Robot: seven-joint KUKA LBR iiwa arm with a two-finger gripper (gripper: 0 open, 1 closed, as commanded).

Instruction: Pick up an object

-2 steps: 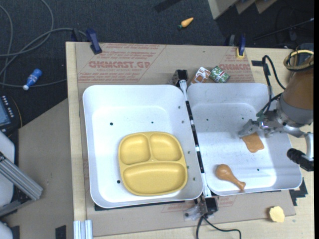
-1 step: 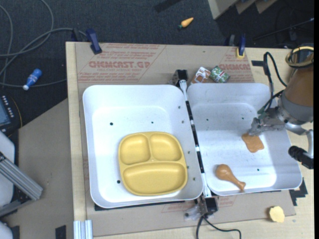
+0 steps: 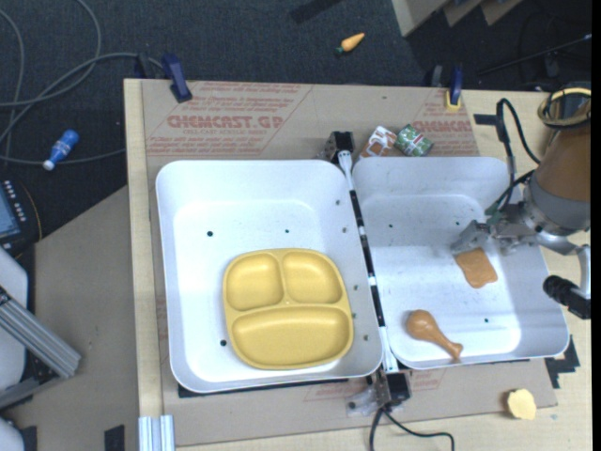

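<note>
Where two bins (image 3: 188, 195) sit, cardboard (image 3: 235, 120) covers bench.

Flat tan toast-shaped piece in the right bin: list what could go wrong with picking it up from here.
1. The flat tan toast-shaped piece lies low on the right white bin's floor, so the pincer may slide over it.
2. The pincer sits at the piece's upper edge, not centred; closing could nudge it away.
3. The brown drumstick-shaped toy lies apart, so it is unlikely to interfere.
</note>
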